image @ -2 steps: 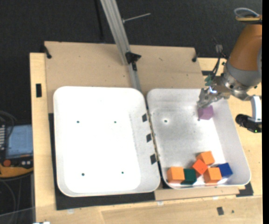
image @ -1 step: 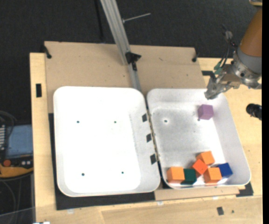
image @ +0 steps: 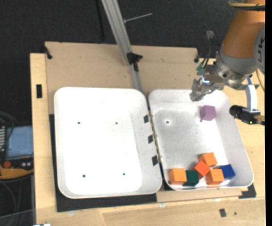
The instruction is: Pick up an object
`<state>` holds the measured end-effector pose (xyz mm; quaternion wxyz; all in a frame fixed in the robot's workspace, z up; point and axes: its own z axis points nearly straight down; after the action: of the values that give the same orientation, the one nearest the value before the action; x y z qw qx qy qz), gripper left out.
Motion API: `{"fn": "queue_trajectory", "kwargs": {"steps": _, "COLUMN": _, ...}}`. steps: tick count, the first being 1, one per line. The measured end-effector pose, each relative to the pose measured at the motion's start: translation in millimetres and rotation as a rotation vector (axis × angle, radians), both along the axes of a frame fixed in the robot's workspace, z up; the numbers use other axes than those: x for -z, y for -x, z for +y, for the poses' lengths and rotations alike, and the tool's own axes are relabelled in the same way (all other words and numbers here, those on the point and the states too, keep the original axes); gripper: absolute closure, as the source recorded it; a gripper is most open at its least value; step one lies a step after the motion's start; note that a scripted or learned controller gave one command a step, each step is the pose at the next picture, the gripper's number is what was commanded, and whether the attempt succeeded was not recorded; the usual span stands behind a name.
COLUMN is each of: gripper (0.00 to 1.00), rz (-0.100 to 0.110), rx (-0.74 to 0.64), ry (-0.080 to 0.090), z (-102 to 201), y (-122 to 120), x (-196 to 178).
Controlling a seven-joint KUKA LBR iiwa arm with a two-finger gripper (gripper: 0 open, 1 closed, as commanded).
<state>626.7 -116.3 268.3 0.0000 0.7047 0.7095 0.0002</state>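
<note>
A purple cube lies alone in the upper part of the right bin. Along that bin's near edge sits a cluster of blocks: an orange block, a dark green block, more orange blocks, and a blue block. My gripper hangs over the bin's far edge, up and to the left of the purple cube and apart from it. Nothing shows between its fingers.
The left bin lies beside the right one, with clips along the seam between them. A slanted metal pole rises behind the bins. A black fixture sticks out at the right bin's right side.
</note>
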Motion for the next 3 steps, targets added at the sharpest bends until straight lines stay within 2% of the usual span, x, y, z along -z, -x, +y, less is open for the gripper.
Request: {"fn": "queue_trajectory", "kwargs": {"steps": 3, "gripper": 1.00, "rz": 0.005, "rx": 0.001, "ry": 0.001, "z": 130.6, "y": -16.9, "x": 24.5}}
